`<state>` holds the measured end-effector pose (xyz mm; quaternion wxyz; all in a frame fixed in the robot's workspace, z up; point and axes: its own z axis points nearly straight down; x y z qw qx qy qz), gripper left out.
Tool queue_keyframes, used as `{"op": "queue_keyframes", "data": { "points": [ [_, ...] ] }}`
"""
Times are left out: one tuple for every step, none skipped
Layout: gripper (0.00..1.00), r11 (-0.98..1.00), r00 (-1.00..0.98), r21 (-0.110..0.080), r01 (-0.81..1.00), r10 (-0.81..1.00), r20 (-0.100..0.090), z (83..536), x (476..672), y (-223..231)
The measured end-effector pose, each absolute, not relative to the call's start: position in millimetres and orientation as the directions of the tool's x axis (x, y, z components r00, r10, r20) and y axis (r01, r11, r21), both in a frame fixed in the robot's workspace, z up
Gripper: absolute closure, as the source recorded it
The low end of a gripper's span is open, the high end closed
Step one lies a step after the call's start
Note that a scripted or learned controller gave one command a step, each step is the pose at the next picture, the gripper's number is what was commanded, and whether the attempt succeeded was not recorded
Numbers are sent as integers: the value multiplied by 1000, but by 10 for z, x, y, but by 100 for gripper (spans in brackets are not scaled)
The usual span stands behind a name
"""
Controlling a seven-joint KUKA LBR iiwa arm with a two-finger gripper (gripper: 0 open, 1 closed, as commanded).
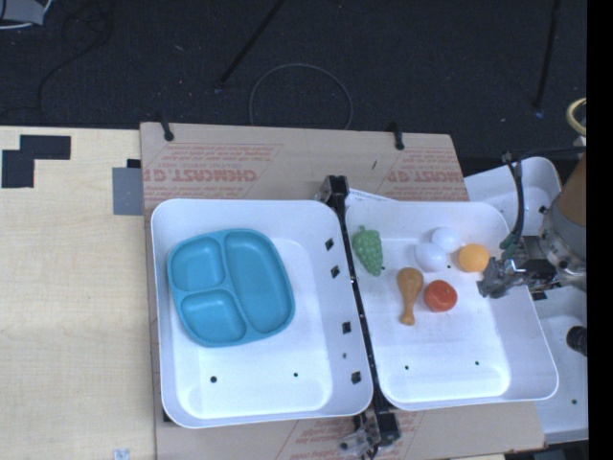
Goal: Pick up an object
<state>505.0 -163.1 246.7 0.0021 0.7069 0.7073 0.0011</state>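
**A:** Five small things lie in the right bin [479, 381], so the arm has plenty to pick from. Starting at the near side, which would you go for?

**B:** Nearest is the red tomato-like piece [441, 296], just right of the tan drumstick [410, 294]. The two sit close together but, as far as I can tell, apart. The gripper [497, 278] hangs at the bin's right wall, about level with the tomato, so that is my pick.

**A:** Are the fingers spread?

**B:** I cannot tell; the tool is a small dark mass at the rim and the tips do not separate out. Nothing shows between them, so I judge the pick not yet made.

**A:** And farther back?

**B:** The orange ball [473, 258] lies near the gripper's far-left side, with a white ball or egg [437, 249] just beside it. Round things roll, so come straight down over the centre. The green grape bunch [368, 250] sits against the left wall, well apart from the tool.

**A:** What about the left bin [249, 405]?

**B:** It holds a blue divided plate [231, 287], too flat and wide for an easy pinch. Stay right, go for the tomato, and keep clear of the drumstick while closing.
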Motion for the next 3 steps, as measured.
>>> {"op": "queue_keyframes", "data": {
  "points": [
    [100,1,-1,-1,1000,1000,0,2589,5051,-1640],
    [100,5,-5,-3,1000,1000,3,2495,5115,-1021],
    [100,5,-5,-2,1000,1000,2,2531,5238,-534]
  ]
}}
